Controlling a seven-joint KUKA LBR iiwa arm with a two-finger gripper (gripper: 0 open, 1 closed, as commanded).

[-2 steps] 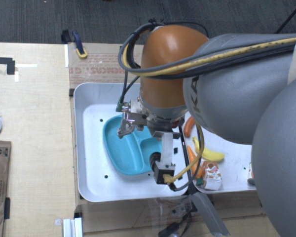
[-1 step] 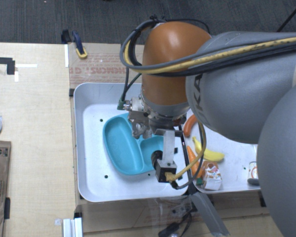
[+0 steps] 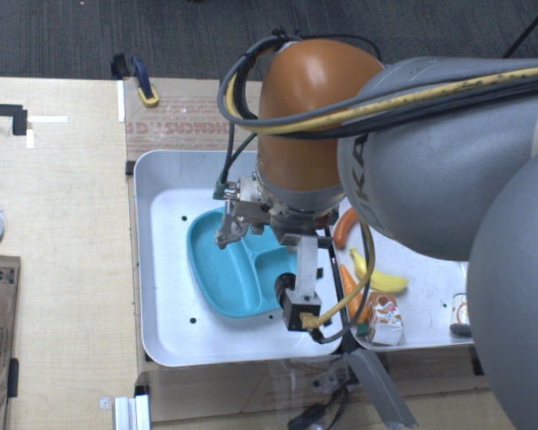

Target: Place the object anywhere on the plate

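Observation:
A blue divided plate point(image 3: 233, 271) lies in the left half of the white bin point(image 3: 161, 267). My gripper point(image 3: 227, 233) hangs over the plate's upper left part, under the orange wrist band. I see no object between it and the plate. To the right of the plate, partly hidden by the arm, lie an orange carrot-like piece point(image 3: 343, 226), a yellow banana point(image 3: 377, 279), another orange piece point(image 3: 351, 287) and a small white and red carton point(image 3: 386, 321).
The grey arm covers the bin's right side and much of the upper view. A black block point(image 3: 295, 305) on the wrist, trailing a yellow cable, hangs over the plate's lower right edge. Wooden bench lies to the left, with a clamp point(image 3: 143, 81) at the back.

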